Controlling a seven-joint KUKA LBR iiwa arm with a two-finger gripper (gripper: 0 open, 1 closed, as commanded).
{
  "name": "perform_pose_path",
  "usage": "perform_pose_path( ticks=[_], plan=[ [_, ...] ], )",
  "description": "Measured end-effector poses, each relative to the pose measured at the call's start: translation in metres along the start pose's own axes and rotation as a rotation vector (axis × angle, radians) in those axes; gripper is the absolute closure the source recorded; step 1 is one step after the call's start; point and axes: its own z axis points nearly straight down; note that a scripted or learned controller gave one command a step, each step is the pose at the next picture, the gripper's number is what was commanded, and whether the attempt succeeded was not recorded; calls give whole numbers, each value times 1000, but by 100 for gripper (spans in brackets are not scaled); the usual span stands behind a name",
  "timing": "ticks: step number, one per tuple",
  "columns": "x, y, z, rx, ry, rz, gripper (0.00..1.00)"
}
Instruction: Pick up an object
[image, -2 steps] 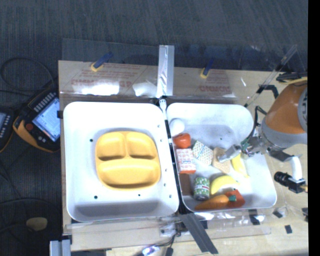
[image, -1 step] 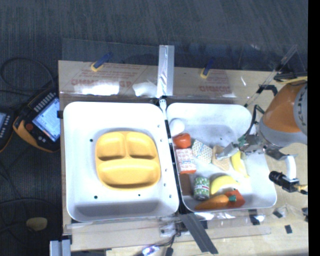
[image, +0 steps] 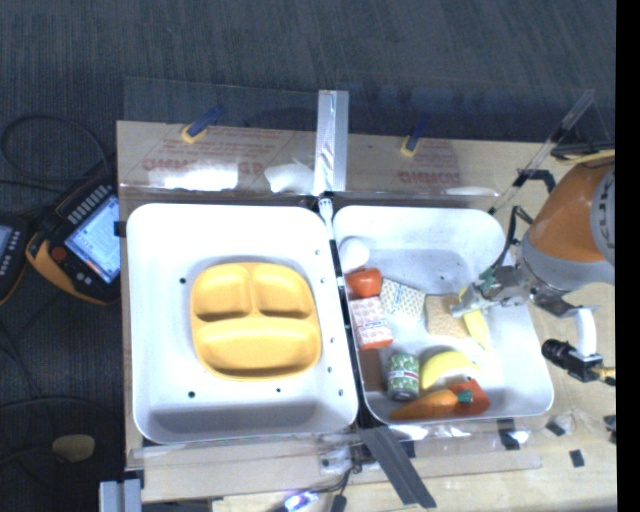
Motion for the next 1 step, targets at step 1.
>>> perform_pose_path(
  ticks=[1],
  plan=[
    [84,-1,-92,22,-2,108,100]
  ],
)
